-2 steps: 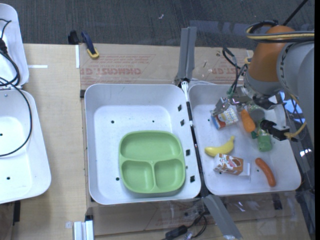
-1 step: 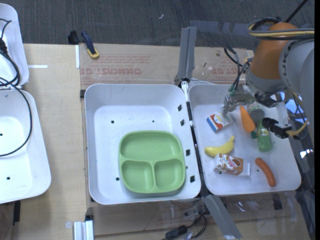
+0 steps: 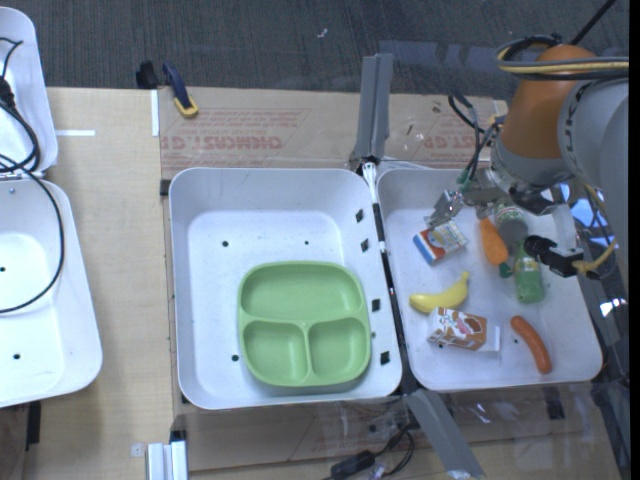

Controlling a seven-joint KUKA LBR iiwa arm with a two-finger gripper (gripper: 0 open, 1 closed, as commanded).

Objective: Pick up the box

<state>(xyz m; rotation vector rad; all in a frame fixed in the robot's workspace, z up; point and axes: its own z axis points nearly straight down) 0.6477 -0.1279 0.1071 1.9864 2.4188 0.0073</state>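
Beside curved banana [image 3: 441, 296], crumpled box [image 3: 459, 329]

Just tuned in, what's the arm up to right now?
The arm has its gripper low in the right bin, just above the small white box. The box lies on the bin floor, not yet lifted. A banana, carrot, green bottle, sausage and snack carton lie nearby. The green plate sits in the left bin.

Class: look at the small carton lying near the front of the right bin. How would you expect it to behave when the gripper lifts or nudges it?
The carton lies flat, so it probably won't roll or tip. It looks creased, so it is likely light and may crush under a firm squeeze. The banana lies just beside it, so a nudge might shift both.
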